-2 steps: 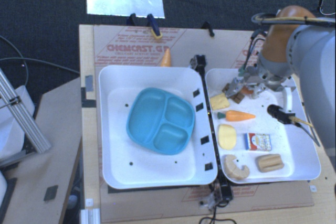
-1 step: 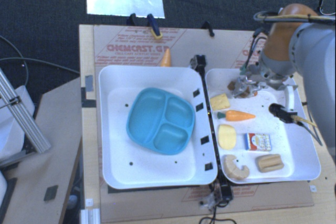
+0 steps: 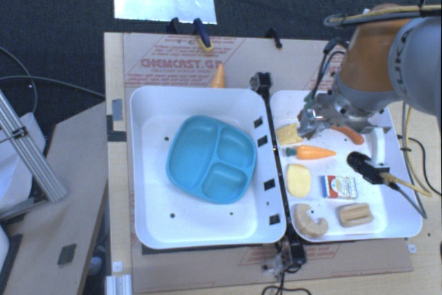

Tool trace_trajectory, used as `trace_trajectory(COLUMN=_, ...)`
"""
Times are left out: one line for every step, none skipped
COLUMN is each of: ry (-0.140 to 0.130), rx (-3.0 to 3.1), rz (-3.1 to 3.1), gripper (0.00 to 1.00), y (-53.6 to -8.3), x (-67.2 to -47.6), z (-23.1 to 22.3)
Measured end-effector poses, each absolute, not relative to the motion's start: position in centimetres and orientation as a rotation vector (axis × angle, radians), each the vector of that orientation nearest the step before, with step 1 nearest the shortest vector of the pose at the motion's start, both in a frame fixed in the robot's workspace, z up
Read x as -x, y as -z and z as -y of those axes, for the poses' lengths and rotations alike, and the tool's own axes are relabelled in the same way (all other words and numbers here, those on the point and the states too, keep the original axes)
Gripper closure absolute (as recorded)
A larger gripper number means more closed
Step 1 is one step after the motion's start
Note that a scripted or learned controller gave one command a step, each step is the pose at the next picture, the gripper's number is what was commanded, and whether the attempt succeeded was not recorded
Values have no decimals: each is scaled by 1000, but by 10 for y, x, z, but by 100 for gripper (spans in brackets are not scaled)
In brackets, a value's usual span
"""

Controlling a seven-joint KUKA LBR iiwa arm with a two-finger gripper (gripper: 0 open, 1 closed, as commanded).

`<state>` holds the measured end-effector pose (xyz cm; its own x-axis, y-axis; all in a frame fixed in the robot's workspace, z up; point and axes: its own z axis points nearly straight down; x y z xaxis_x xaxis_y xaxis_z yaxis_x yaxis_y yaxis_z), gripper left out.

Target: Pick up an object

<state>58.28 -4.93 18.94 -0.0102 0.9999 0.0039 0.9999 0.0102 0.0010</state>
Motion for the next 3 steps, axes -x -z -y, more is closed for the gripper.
trace_trajectory(ry=5, rx=2215, rz=2231, gripper=100, y=-203, x=-608, z=12)
trace_trajectory(ry=12, rx=2212, rz=2236, gripper=100, y=-231, x=-647, z=-51)
trace_trajectory(ry=-10, rx=2214, rz=2217, gripper=100, y=-191, x=-554, z=-68)
